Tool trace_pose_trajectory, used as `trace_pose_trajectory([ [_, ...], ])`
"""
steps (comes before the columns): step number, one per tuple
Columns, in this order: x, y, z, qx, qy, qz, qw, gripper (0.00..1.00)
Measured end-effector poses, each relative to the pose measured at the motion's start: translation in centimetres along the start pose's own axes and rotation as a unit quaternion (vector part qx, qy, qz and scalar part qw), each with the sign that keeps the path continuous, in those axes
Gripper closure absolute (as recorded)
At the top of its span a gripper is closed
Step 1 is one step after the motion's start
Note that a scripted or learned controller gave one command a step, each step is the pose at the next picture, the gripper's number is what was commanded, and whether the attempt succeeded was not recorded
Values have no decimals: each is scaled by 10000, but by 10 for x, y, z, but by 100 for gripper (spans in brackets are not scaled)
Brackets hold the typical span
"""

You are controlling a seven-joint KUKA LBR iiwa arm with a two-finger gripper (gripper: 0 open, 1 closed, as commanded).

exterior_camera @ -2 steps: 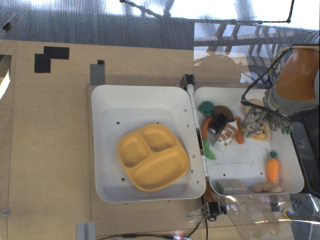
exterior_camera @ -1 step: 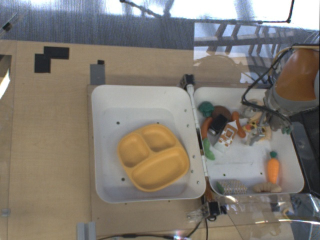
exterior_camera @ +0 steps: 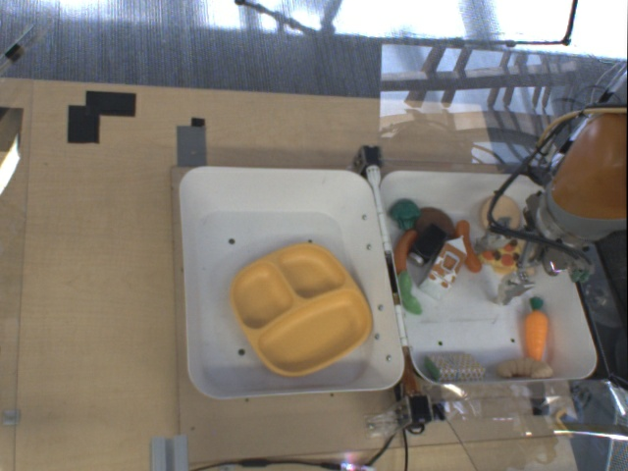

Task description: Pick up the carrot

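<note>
1. I can read no words, numbers or brand marks anywhere on my bench or in my bins.
2. The small printed carton (exterior_camera: 446, 263) is too blurred to read.

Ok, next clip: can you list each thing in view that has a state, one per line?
carrot: lying flat in the right bin, leafy end toward the arm, not grasped
end effector: low over the right bin, just above the carrot, nothing seen between its fingers
yellow divided plate: flat in the left bin, upright
right bin: holds a cluster of toy foods
left bin: holds the plate
</note>
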State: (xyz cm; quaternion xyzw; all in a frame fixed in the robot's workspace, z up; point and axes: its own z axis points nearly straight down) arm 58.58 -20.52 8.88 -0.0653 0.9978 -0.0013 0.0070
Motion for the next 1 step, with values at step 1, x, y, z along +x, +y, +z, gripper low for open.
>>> trace_pose_trajectory([
  [1, 57, 7, -2, 6, -5, -579, 9983, 0],
])
